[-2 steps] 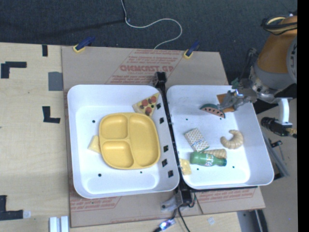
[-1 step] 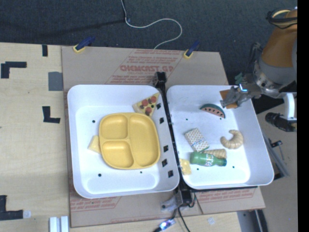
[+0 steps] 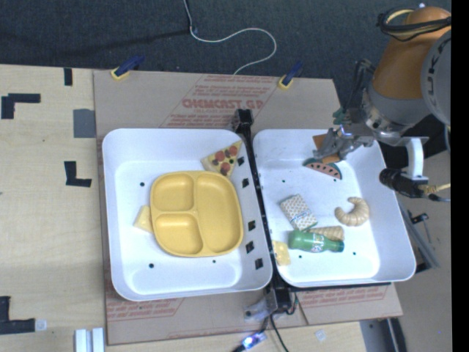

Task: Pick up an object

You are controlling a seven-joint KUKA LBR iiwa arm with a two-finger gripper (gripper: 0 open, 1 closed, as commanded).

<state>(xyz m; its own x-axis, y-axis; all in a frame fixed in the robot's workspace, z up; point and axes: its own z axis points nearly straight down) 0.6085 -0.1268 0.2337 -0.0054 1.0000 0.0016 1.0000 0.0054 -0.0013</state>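
just above watermelon slice (image 3: 326, 169), tool (image 3: 338, 147) (right bin (image 3: 392, 259))

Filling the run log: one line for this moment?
gripper: over right bin far end | nearest: watermelon slice | hold: none seen | divided plate: left bin

1. Two white bins sit side by side on a cardboard sheet: the left bin (image 3: 121, 196) and the right bin (image 3: 388, 255).
2. The left bin holds a yellow divided plate (image 3: 196, 213), with a pizza slice (image 3: 223, 158) at its far right.
3. The arm (image 3: 407, 64) reaches in from the right; its gripper (image 3: 338, 144) hangs low over the far part of the right bin, just above a watermelon slice (image 3: 326, 169).
4. Nearer in the right bin lie a croissant (image 3: 354, 211), a checkered packet (image 3: 298, 211) and a green bottle (image 3: 315, 242) on its side.
5. A white cable (image 3: 234, 39) loops across the dark floor beyond the bench.
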